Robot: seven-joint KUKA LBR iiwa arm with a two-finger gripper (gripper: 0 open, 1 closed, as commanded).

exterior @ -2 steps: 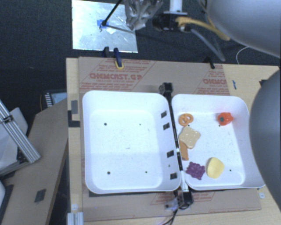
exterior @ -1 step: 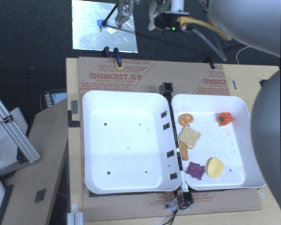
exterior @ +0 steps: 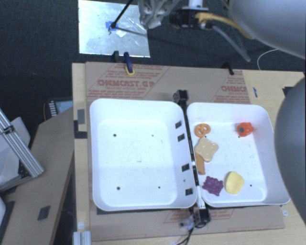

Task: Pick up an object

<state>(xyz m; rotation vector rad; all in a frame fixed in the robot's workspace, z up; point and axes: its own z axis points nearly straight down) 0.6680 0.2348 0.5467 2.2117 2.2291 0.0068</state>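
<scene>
**Inspector:** Gripper status?

**Assistant:** At the view's top edge, past the bins; open or closed, I cannot tell.

**Inspector:** Objects?

**Assistant:** All well apart from it, in the right-hand white plastic bin: orange pretzel, red-orange round toy, tan bread slice, purple grape cluster, yellow rounded piece.

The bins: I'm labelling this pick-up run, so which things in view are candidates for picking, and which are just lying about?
Belongs to the job:
pretzel
tomato
bread slice
grapes
yellow lemon-like piece
right bin holding them

Just lying about:
left bin
cardboard sheet
metal plate
aluminium rail
</scene>
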